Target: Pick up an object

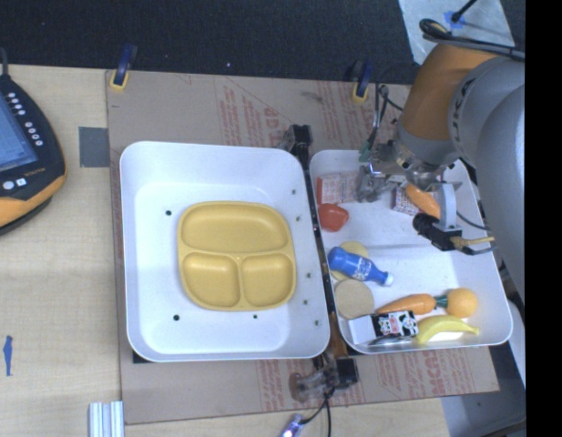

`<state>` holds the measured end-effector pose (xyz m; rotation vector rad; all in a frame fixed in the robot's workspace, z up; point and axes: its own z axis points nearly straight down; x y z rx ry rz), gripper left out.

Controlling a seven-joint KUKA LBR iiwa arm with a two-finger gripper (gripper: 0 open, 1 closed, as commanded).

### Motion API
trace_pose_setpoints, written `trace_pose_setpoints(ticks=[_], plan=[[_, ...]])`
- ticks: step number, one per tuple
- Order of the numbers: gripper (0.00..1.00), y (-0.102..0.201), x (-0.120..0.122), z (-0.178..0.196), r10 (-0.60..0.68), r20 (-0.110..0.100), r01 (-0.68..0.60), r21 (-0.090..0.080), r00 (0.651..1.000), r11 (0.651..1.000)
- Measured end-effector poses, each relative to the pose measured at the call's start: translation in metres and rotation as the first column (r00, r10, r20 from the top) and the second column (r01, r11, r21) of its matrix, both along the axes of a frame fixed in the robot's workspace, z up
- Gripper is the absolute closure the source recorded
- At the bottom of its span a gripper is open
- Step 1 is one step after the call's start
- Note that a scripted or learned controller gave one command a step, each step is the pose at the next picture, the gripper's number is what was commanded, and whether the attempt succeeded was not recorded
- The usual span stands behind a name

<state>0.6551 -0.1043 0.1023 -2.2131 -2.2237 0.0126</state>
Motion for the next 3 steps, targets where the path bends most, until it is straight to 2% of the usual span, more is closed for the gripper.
trace_pose_setpoints(ticks=[1, 2, 3], plan=[[1.0, 0.073, -0.039, 0.09, 0.0, 0.007, 0.0, 0.004, 1.0, 1.0], [0.0, 0.073, -0.039, 0.09, -0.001, 0.005, 0.001, 0.004, 1.0, 1.0], [0.0, 0.004, -0.103, 0.011, -0.002, 0.002, 0.002, 0.001, 1.0, 1.0]])
